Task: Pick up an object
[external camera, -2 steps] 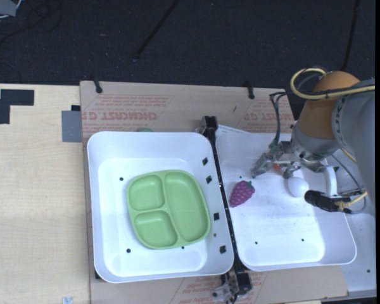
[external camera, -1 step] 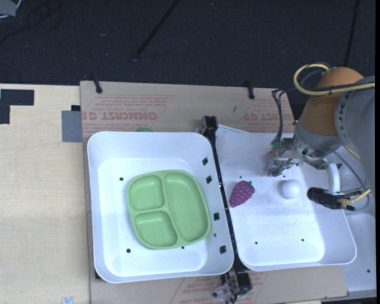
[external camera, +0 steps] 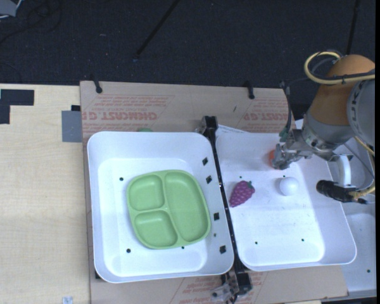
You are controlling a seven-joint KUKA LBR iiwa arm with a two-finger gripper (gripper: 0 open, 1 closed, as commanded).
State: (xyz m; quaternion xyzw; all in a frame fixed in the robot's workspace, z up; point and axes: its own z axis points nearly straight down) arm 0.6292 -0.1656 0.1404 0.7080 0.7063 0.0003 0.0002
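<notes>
1. We note the purple berry toy [external camera: 241, 193] and white ball [external camera: 287, 185] lying free in the right bin [external camera: 332, 249].
2. We judge the approach step: the gripper [external camera: 282, 159] hovers beside a small red object [external camera: 273, 158]; its closure we cannot tell.
3. Next: descend, centre, close.

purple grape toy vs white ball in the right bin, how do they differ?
Colour: the bumpy purple grape-bunch toy is dark against the bin floor; the smooth white ball nearly blends into it. Shape: the grape toy is elongated and tapered, the ball round. Position: the grape toy lies near the divider, the ball nearer the gripper. Both rest loose in the shallow white right bin.
</notes>
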